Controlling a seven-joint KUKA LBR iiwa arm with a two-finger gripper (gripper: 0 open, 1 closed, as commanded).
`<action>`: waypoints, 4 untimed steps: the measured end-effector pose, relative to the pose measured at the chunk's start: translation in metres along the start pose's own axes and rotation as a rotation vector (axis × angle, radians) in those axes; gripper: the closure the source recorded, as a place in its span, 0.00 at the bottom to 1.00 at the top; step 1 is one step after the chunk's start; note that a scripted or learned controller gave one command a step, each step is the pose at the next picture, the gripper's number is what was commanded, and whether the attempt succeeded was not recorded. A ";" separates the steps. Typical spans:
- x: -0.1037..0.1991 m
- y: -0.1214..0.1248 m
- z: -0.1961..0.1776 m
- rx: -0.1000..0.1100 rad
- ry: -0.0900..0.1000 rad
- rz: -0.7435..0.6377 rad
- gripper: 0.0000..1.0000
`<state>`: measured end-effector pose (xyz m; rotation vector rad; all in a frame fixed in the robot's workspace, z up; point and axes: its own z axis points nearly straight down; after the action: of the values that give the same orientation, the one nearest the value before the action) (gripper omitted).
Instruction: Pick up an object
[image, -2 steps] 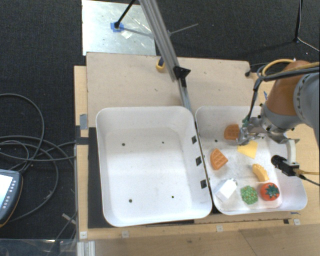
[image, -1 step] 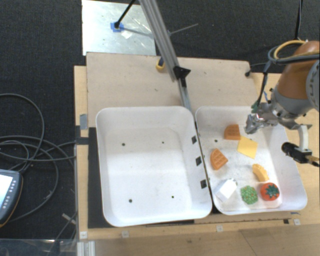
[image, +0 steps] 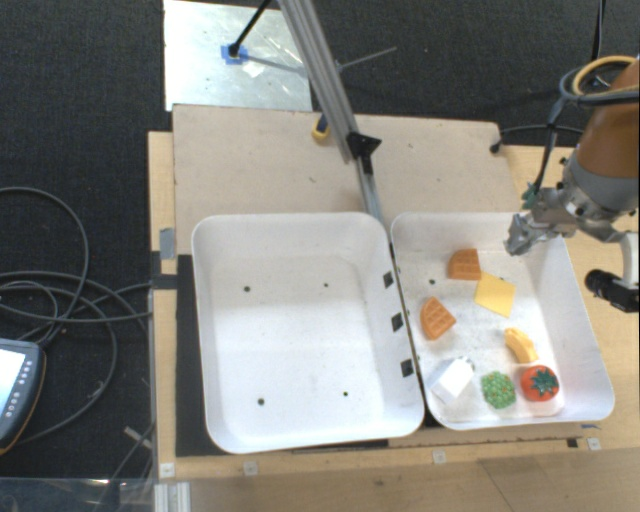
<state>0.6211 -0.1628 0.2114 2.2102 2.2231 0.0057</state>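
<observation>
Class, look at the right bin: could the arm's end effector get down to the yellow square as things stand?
Probably yes. The end effector hangs over the right bin, and the yellow square lies flat just below it in the view, nothing on top, apart from its neighbours.

Two white bins are seen on a tan bench. In the right bin, an orange-brown piece, a yellow slab, a white block, a green lump and a red fruit are shown
</observation>
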 end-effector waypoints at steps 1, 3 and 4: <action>0.000 0.002 -0.043 0.000 0.000 0.000 1.00; 0.101 -0.003 -0.054 0.006 0.004 -0.005 1.00; 0.156 -0.002 -0.048 0.006 0.005 -0.005 1.00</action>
<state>0.6176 -0.0071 0.2586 2.2098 2.2345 0.0036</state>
